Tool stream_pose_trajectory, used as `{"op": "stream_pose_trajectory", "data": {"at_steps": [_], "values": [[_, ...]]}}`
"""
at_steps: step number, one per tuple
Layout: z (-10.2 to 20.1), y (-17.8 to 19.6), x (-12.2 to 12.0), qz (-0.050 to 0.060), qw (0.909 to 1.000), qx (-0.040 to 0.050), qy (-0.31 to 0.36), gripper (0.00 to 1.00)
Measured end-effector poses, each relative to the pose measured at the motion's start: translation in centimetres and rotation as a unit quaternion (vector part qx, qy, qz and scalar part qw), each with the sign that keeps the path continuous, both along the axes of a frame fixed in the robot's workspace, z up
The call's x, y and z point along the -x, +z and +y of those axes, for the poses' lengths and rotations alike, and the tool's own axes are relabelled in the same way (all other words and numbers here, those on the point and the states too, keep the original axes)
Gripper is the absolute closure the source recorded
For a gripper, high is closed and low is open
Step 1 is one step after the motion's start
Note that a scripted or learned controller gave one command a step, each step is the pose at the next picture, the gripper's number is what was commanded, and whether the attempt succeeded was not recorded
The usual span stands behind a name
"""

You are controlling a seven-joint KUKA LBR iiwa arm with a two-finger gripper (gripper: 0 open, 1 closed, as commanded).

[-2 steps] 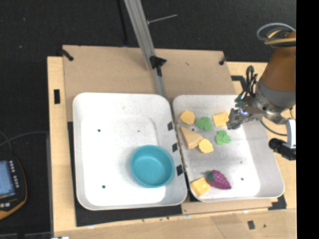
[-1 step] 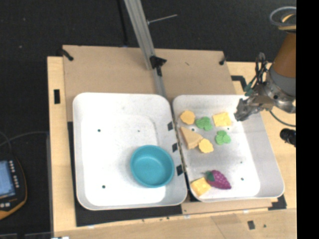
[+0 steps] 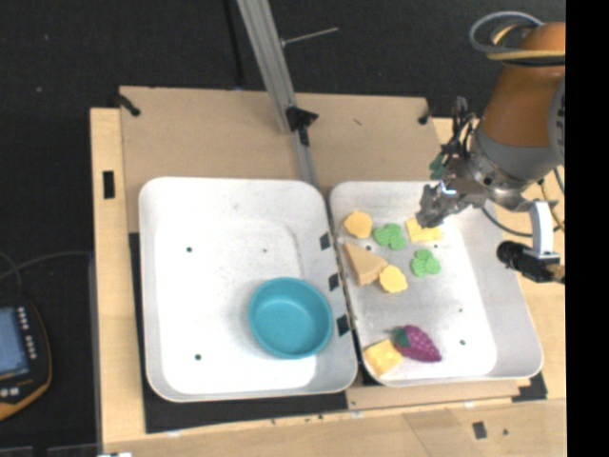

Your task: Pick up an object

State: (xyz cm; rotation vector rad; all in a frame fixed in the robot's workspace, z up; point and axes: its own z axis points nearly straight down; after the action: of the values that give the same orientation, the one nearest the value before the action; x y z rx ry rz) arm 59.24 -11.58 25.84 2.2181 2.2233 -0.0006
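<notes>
The right bin [image 3: 495, 350] holds several small toy foods. There are a yellow piece [image 3: 358, 224], a green piece [image 3: 388, 236], a tan wedge [image 3: 362, 265], another yellow piece [image 3: 392, 279], a second green piece [image 3: 425, 265], a yellow block [image 3: 383, 357] and a purple berry-like toy [image 3: 417, 343]. My gripper [image 3: 435, 208] hangs low over the bin's upper part, right above a yellow block [image 3: 424, 230] that its tip partly covers. The view does not show whether anything sits between its tips.
A blue bowl [image 3: 289, 317] sits in the left bin [image 3: 190, 217], near its right wall. A grey metal pole [image 3: 271, 60] slants down to the gap between the bins. The arm's orange wrist [image 3: 525, 103] looms over the right bin's far corner.
</notes>
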Motion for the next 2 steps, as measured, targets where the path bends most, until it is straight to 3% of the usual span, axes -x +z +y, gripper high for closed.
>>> {"op": "stream_pose_trajectory", "data": {"at_steps": [2], "values": [[10.3, -1.8, -3.3, 0.0, 1.0, -0.0001, 0.0, 1.0]]}}
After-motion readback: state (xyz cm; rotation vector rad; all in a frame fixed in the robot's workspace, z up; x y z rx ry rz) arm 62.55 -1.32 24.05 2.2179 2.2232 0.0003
